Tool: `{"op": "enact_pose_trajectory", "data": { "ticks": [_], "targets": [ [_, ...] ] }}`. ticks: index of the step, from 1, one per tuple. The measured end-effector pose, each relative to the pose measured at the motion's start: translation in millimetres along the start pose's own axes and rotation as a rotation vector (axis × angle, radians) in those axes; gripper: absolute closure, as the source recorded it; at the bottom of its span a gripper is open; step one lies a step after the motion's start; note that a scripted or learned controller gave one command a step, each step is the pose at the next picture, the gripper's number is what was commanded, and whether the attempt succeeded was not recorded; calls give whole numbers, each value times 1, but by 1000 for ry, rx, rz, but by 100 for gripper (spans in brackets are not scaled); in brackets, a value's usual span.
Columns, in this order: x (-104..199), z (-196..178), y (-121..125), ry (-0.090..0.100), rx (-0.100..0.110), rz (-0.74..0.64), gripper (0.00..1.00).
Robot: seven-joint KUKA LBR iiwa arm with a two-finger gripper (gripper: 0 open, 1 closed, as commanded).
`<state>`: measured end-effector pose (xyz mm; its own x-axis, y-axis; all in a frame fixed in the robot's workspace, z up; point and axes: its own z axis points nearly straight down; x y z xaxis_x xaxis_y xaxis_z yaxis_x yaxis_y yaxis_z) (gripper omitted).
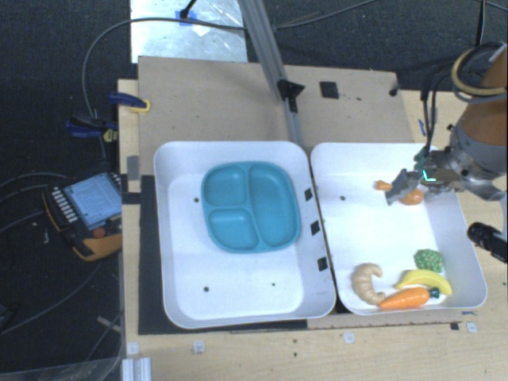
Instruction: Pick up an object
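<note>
A single camera is fixed above the table (pixel 238 78) and looks down at a slant. It is far enough off to take in both white bins, the left bin (pixel 178 292) and the right bin (pixel 349 157), with dark floor around. The arm (pixel 480 133) enters from the right.
</note>
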<state>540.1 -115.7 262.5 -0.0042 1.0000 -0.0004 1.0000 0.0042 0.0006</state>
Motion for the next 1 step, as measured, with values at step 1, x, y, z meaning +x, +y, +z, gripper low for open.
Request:
{"op": "enact_pose_trajectory", "data": {
  "ticks": [1],
  "targets": [
    [0,-1,0,0,-1,0,0]
  ]
}}
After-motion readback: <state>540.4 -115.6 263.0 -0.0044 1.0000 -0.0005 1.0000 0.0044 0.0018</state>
